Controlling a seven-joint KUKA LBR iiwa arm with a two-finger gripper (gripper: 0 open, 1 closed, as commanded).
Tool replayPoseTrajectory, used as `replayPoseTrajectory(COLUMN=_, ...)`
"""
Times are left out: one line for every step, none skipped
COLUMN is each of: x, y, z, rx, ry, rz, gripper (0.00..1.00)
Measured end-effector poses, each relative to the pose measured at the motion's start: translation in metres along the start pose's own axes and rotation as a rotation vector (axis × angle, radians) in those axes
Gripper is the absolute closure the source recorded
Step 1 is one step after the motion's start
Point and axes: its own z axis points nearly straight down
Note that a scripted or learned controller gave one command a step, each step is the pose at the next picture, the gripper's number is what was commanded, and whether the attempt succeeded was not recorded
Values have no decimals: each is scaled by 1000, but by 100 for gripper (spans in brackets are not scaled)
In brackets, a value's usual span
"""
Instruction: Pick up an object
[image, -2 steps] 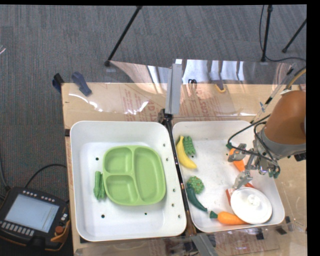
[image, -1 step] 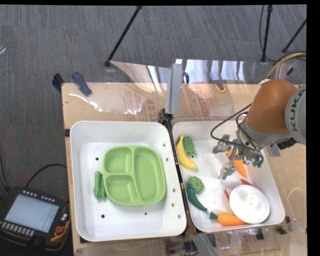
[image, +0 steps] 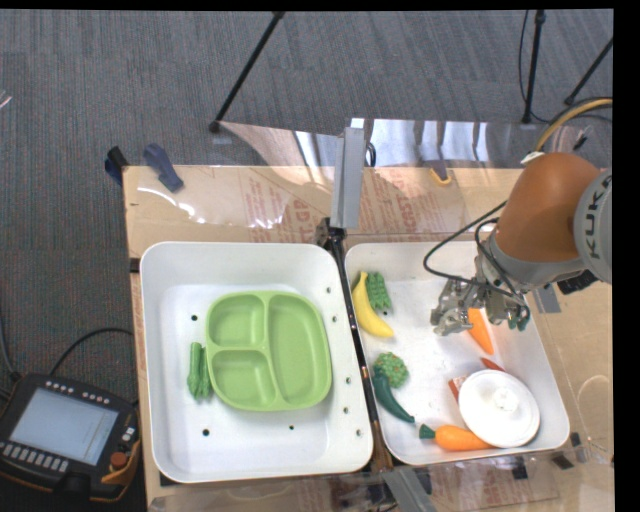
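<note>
The pendant (image: 65, 430) at lower left lies nearest the camera, off the bench and clear of the work.

Risks, as judged. The arm (image: 548, 210) is seen at right of frame with the gripper (image: 470, 312) low over the right bin (image: 425, 262). Whether the jaws are open or closed cannot be told; nothing is seen held between them. A carrot (image: 481, 331) lies just beside the gripper, at right centre of the frame, and is taken as the likely target. A miss is possible: the carrot is slim and tapered and may be pushed aside or squeezed out. It may also be driven toward the white lid (image: 498, 407) below it, where a red piece (image: 490, 364) lies close by.

Other items, largest first. The left bin (image: 165, 270) holds a green tray (image: 268, 350) at centre frame, with a pea pod (image: 197, 370) touching its left edge. In the right bin, a banana (image: 367, 308) and a green ridged piece (image: 378, 293) lie side by side at upper left. Broccoli (image: 391, 369) and a dark green pepper (image: 391, 399) lie below them. A second carrot (image: 459, 436) rests at the lid's lower edge.

Nothing is seen between gripper and target. The cable (image: 455, 240) looping from the wrist hangs above the bin and may be a snag risk.
</note>
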Motion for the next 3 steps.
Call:
replayPoseTrajectory(x=0, y=0, z=1, rx=0, ry=1, rz=-1, gripper=0)
replayPoseTrajectory(x=-1, y=1, z=-10, rx=0, ry=-3, rz=-3, gripper=100)
replayPoseTrajectory(x=-1, y=1, z=-10, rx=0, ry=-2, rz=-3, gripper=0)
